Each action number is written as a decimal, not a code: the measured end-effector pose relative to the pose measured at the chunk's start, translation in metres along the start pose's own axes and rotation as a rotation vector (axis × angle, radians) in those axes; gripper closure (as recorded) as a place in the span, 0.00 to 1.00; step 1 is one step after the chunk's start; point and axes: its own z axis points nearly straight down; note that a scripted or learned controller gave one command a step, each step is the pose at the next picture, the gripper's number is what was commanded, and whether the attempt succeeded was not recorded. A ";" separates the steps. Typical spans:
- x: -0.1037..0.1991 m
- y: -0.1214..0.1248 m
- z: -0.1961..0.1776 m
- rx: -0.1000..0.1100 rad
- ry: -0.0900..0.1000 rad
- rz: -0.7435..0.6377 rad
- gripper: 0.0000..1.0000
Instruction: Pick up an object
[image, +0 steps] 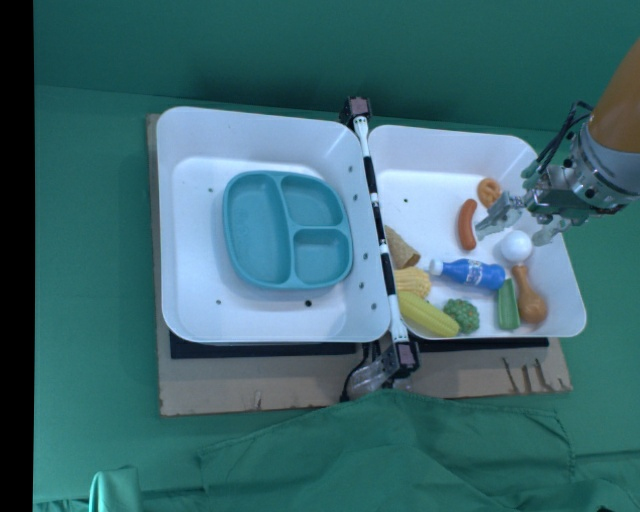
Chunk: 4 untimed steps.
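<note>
Toy food is what I'm after, and it's all piled in the right bin (545, 165). Rundown: a white ball (516, 246) sits close under my end effector (521, 213), with an orange drumstick-looking piece (528, 296) just below it and a green pod (508, 304) lying alongside that. A blue bottle (472, 272) lies on its side, cap pointing left, its right end near the ball. Further up there's a red sausage (467, 223) standing roughly vertical in the view and a small orange piece (488, 190) beside it, hard to say what that one is. Down at the bin's lower left, a yellow corn cob (429, 314) touches a broccoli floret (462, 315), with another yellow bit (413, 281) and a brown cone-ish thing (401, 247) above them against the left wall.

My end effector hangs over the right side of the bin, fingers spread apart with nothing between them. Left fingertip looks to be above bare bin floor next to the sausage, but from this slant I can't tell how high I am.

Left bin (190, 140) holds a teal plate (288, 228) with 3 compartments. Both bins sit on cardboard (250, 395) on the green bench (90, 250).
</note>
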 end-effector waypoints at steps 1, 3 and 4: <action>0.000 0.000 0.000 0.000 0.000 0.000 0.00; -0.007 -0.005 0.108 0.005 0.001 0.001 0.00; -0.009 -0.004 0.158 -0.002 0.000 0.001 0.00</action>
